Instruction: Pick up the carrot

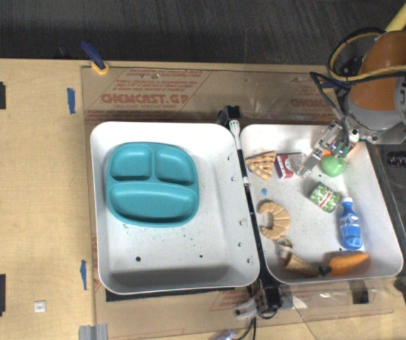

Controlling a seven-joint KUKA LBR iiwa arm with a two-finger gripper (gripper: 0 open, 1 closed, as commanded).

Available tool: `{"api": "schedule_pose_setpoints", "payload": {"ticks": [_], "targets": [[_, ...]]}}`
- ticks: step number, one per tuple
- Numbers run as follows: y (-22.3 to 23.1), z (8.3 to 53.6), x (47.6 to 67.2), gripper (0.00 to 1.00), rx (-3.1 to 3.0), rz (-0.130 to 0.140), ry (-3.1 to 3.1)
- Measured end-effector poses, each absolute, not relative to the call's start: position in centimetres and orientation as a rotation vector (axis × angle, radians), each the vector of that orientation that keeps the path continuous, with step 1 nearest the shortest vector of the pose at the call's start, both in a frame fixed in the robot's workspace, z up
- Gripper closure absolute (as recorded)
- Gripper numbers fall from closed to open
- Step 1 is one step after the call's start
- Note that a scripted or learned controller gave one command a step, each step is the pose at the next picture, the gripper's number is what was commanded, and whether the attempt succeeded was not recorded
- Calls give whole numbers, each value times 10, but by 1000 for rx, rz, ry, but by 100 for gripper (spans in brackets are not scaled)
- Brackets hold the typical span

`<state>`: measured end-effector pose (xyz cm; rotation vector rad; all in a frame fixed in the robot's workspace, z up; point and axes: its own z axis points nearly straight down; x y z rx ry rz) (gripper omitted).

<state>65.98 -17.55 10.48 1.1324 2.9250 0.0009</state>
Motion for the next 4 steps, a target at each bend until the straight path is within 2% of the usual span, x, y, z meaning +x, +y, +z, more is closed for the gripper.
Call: {"api": "schedule_pose_setpoints", "payload": {"ticks": [1,2,3,4], "targets": [[-177,134,633,0,1379,2,2818],[-155,99,667,0,1832,5,2535],[-205,97,675,0,2288,37,2189],[-212,101,636,0,2203,44,2214]]}}
